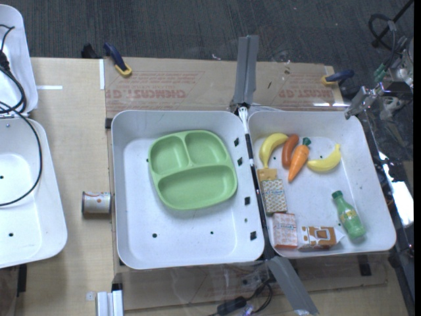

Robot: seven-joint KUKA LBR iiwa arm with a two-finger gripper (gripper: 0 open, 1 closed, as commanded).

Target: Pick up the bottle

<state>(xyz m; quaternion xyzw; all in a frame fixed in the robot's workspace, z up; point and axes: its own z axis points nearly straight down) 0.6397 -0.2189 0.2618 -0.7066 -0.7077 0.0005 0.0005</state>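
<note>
Pale wooden bench [66,97] under a slanted overhead view bears two shallow white bins side by side, with dark carpet beyond its far edge. A small green plastic bottle with a green cap [347,216] lies tilted on the floor of the right-hand white bin [368,170], well below the claw in the view and slightly left of it, near that bin's near right corner. The claw [367,101] hangs at the bin's far right corner, over the rim, apart from the bottle; whether it is released or clenched cannot be told, and nothing shows in its grasp. Left of the bottle, farther from the claw, lie an orange-and-white carton [319,237], a red-and-white carton [285,230] and a speckled tan packet [273,195]. Closer to the claw, down and to its left, rest a yellow toy banana [325,160], an orange toy carrot [297,163], a red-orange toy pepper [289,149] and a second yellow banana [272,147]. Far to the claw's left, the left-hand white bin [131,196] holds a light green divided plastic plate [193,170]. Beyond it a small metal can [97,203] lies on the bench.
</note>
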